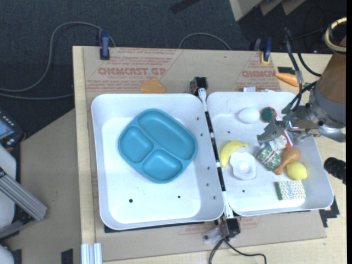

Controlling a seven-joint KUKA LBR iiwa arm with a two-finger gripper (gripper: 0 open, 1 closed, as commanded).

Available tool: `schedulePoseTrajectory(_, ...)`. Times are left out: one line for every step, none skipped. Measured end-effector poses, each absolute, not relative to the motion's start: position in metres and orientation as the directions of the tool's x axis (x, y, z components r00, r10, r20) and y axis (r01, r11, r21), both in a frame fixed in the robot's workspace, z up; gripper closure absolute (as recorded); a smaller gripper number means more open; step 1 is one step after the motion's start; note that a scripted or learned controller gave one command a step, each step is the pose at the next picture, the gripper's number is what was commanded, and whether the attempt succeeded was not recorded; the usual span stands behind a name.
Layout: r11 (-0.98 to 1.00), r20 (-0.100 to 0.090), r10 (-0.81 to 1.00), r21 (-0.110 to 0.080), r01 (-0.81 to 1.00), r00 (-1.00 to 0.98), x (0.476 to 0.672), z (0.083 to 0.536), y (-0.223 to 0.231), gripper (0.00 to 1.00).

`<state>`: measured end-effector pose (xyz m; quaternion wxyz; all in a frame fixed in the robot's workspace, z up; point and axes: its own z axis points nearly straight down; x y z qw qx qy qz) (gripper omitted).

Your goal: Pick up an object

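Observation:
The right bin (316,199) holds several small objects: a white egg (248,115), a green and red ball (268,113), a yellow banana (231,149), a white cup (243,167), a green and white packet (269,156), an orange drumstick-shaped piece (288,158), a yellow lemon (297,171) and a green patterned box (290,190). My gripper (275,132) hangs low over the middle of this bin, just above the packet and a red and white wrapper (284,142), below the ball. The arm reaches in from the right. Nothing is visibly lifted.
In the left bin (110,202) lies a blue divided plate (157,145). On the bench behind the bins are an orange block (153,85) and an orange carrot-like piece (287,78). Blue clamps (104,44) grip the bench's back edge. Cables run along the far right.

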<state>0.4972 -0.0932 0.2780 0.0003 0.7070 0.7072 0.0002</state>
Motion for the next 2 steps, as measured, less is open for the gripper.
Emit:
schedulePoseTrajectory(-0.004,-0.002,1.000,-0.004,1.000,0.004,0.565,0.169,-0.158,0.00)
schedulePoseTrajectory(0.001,-0.003,1.000,0.005,1.000,-0.001,0.628,0.115,-0.196,0.00)
